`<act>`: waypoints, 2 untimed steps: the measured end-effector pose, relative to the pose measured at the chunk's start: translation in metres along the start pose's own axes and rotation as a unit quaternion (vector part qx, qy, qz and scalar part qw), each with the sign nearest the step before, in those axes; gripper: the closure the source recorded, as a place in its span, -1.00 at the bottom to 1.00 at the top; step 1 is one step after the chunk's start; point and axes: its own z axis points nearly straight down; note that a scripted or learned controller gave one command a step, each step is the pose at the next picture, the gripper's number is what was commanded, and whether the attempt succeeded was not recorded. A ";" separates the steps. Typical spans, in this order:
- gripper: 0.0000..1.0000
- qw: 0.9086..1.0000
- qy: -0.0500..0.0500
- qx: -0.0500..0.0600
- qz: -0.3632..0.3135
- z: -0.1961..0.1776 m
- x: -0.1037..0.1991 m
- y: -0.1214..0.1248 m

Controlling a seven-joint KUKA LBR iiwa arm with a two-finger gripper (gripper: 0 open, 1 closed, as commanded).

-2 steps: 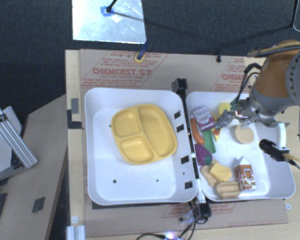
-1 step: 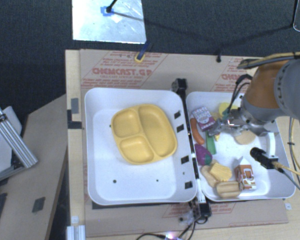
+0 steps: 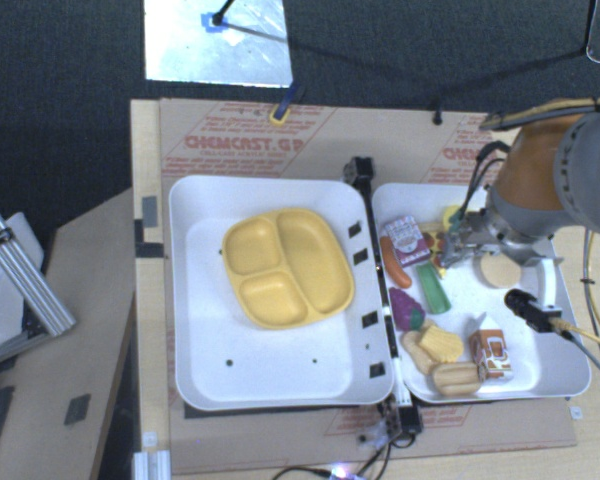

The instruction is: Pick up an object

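Toy food pieces crowd the right bin point(image 3: 555, 373): a pink-and-white packet point(image 3: 406, 240) at the far left, an orange hot dog point(image 3: 394, 264) just beside it, a green piece point(image 3: 432, 290) near the middle, and a purple piece point(image 3: 407, 310) next to the left wall. Nearer the front lie a yellow wedge point(image 3: 440, 344), a bread roll point(image 3: 456, 377) and a small red-and-white carton point(image 3: 491, 354). A pale round disc point(image 3: 498, 270) sits toward the right, partly under the arm. The tool point(image 3: 453, 245) hangs low over the far part of this bin, close to the packet and the green piece; how far it is open I cannot tell, and nothing shows in its grip. The left bin point(image 3: 202, 358) holds a yellow divided plate point(image 3: 285, 266).
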 end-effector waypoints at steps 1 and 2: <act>1.00 1.000 0.000 -0.002 -0.002 -0.063 0.005 0.007; 1.00 1.000 0.000 -0.002 -0.002 -0.117 0.004 0.010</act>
